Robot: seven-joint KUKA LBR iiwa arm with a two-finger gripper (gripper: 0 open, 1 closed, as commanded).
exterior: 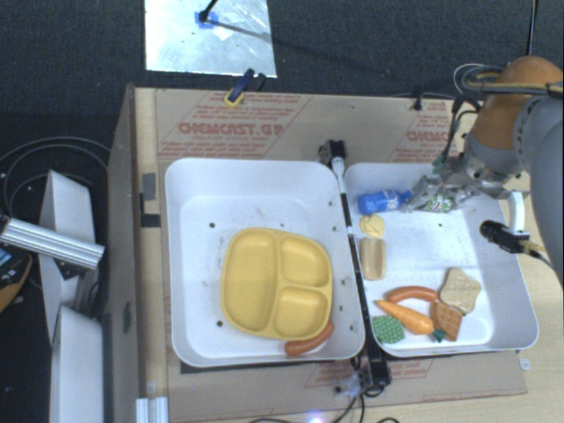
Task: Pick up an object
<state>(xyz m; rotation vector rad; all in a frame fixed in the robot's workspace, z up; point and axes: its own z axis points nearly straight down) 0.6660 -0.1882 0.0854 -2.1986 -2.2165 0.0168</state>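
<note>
Pincer [434, 192] over right bin [520, 298] (grip state unclear) | blue bottle [382, 202] beside it | left bin [189, 236]: yellow tray [276, 282], sausage [308, 342]

Both white bins [189, 236] look like smooth plastic, slight sheen. Yellow divided tray [275, 282] is matt plastic. Toy foods in the right bin look like moulded plastic: glossy orange carrot [407, 315], smooth red sausage [411, 293], textured tan bread slice [460, 289]. Blue bottle [381, 202] is shiny plastic. Bench sheet [264, 122] is brown cardboard, matt, printed. Arm [520, 113] casing is smooth painted metal.
</note>
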